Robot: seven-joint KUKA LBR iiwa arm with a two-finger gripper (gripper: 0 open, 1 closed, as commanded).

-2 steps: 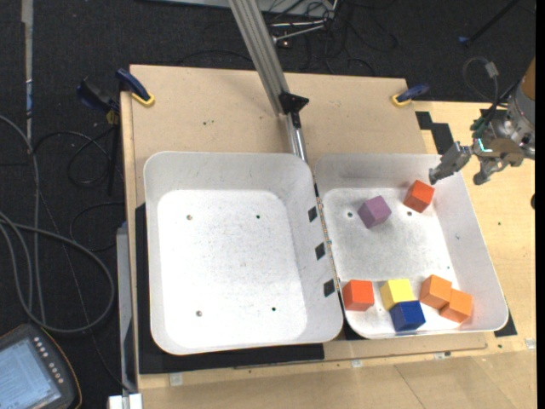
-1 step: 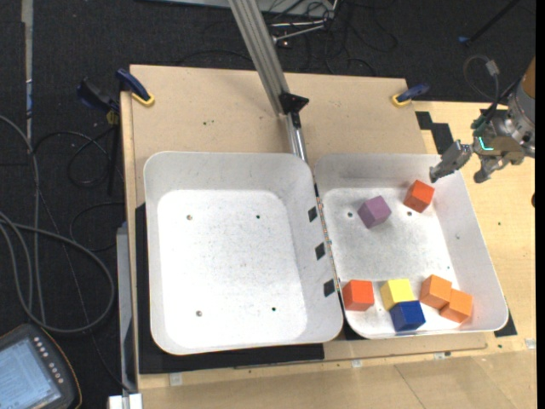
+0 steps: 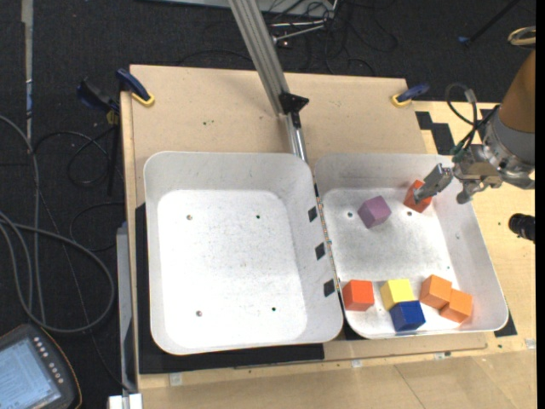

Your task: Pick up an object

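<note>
My gripper (image 3: 450, 189) hangs over the far right part of the right bin (image 3: 477, 241), its two fingers spread apart with nothing between them. A small red-orange block (image 3: 416, 196) sits just left of the left finger (image 3: 434, 181), outside the gap. A purple cube (image 3: 374, 211) lies further left, in the middle of the bin's far half. Along the near wall sit an orange cube (image 3: 358, 294), a yellow cube (image 3: 396, 291), a blue cube (image 3: 408, 315) and two orange blocks (image 3: 436, 289) (image 3: 458, 305).
The left bin (image 3: 170, 228) stands beside the right one. A slanted metal pole (image 3: 264, 54) comes down to the bins' shared far edge. Clamps (image 3: 136, 88) (image 3: 410, 95) grip the board's far corners. Cables lie on the dark floor.
</note>
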